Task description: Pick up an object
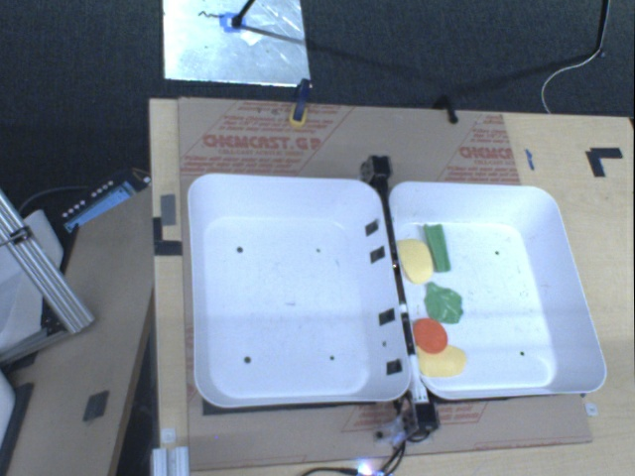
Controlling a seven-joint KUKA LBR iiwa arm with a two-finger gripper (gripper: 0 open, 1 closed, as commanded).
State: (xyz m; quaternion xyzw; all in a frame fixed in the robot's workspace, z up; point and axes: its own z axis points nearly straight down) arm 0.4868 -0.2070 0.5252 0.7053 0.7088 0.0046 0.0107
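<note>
The right bin (556, 266) holds several small objects along its left side. A pale yellow piece (415, 260) lies beside a green stick (436, 247). Below them sits a green leafy piece (444, 302), then a red-orange round piece (430, 335) touching a yellow piece (443, 362) near the bin's front left corner.
The left bin (288, 291) sits against the right one, joined by black clips along the shared rim (389, 286). Both rest on a cardboard-covered bench (258, 142). A metal plate (234, 26) lies at the back, and an aluminium frame (40, 266) stands at the left.
</note>
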